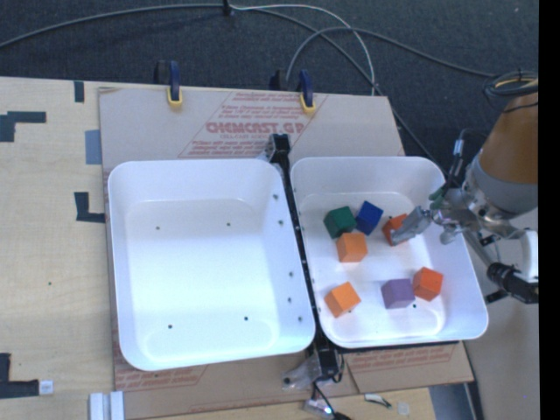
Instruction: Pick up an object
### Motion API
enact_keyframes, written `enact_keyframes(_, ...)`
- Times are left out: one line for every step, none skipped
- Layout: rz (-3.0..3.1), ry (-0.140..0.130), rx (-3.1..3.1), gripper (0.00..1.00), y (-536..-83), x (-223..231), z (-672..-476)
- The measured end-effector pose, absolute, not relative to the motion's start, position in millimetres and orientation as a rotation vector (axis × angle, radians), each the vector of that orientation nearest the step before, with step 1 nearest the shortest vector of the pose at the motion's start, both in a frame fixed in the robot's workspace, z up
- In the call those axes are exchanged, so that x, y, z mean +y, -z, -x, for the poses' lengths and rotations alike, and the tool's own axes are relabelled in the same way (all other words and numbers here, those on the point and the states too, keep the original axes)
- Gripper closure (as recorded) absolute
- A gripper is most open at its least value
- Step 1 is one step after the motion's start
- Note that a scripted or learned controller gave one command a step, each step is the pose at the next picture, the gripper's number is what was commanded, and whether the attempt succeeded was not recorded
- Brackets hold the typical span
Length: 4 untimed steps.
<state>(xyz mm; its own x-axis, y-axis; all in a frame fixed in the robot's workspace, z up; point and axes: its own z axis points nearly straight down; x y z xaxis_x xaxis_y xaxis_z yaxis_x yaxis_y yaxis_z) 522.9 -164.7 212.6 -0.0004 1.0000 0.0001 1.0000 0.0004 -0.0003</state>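
- The right bin carries all the loose pieces: a green block, a blue block, a red block, an orange block just below the green one, a second orange block near the front-left corner, a purple block, and a red-orange block touching the purple one.
- The left bin sits beside it on the worktop, the two rims meeting along a dark divider.
- The arm reaches in from the right, and the end effector sits low inside the right bin, its tip right at the red block.
- Whether the end effector is spread or pressed together, I cannot tell; its tip overlaps the red block and the outline is too small to read.
- The red block appears to rest on the bin floor, level with its neighbours, so I judge it as not yet lifted.
- Progress, as a judgement: the approach to a target looks complete, with the red block the likely candidate; a confirmed grasp and the lift remain.
- The blue block lies just beside the red one, so a closing grasp could nudge it.
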Motion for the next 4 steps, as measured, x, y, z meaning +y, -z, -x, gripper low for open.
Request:
enact_keyframes(2.222, 0.001, -2.223, 0.00, -100, -159, -609.8)
enact_keyframes(2.220, -0.001, -2.222, 0.00, -89, -131, -565.8)
enact_keyframes(2.229, -0.004, -2.217, 0.00, -89, -101, -597.2)
enact_keyframes(2.221, -0.002, -2.219, 0.00, -89, -97, -533.9)
